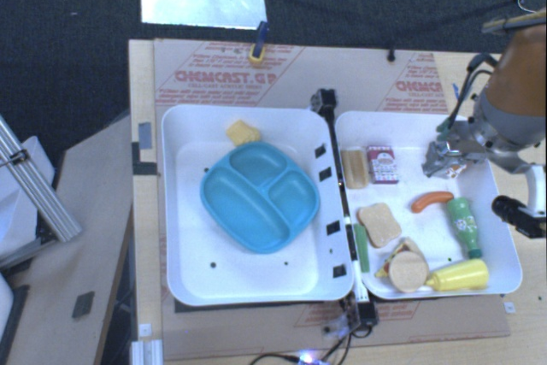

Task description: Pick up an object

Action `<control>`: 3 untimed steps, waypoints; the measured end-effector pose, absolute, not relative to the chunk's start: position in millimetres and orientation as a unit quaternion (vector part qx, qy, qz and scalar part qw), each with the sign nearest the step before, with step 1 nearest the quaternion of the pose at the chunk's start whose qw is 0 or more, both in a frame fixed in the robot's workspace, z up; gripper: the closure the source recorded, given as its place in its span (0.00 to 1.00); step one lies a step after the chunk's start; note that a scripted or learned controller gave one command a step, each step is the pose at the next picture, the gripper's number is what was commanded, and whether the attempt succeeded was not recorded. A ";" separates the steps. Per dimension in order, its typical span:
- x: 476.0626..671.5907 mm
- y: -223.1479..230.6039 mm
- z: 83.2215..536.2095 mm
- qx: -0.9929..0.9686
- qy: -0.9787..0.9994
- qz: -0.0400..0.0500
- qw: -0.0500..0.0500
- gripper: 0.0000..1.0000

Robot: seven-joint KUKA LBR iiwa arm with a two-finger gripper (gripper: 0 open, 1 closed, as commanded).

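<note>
The end effector (444,160) hangs over the right bin (504,184) near its far right edge; whether it is released or clenched, I cannot tell. Just below lie a sausage (432,201) and green bottle (464,226), probably the nearest candidates. The left bin (184,184) holds a blue tray (259,197).

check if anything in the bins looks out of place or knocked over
Nothing looks spilled or broken. The green bottle and yellow bottle both lie on their sides in the right bin, among loosely scattered toy food. In the left bin, a small yellow piece sits outside the blue divided plate, touching its far rim.
</note>
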State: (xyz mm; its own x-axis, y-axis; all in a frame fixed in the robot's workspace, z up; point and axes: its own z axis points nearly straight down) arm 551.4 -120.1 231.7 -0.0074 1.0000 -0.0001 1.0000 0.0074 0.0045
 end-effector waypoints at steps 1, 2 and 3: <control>567.2 -71.6 220.3 0.704 0.710 0.001 0.000 1.00; 583.8 -29.6 215.6 0.705 0.710 0.001 0.001 1.00; 594.4 22.8 211.8 0.704 0.710 0.001 0.001 1.00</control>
State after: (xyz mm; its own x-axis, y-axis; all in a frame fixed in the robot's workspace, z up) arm 594.4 22.8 211.8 -0.0076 1.0000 0.0006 1.0000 0.0076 0.0035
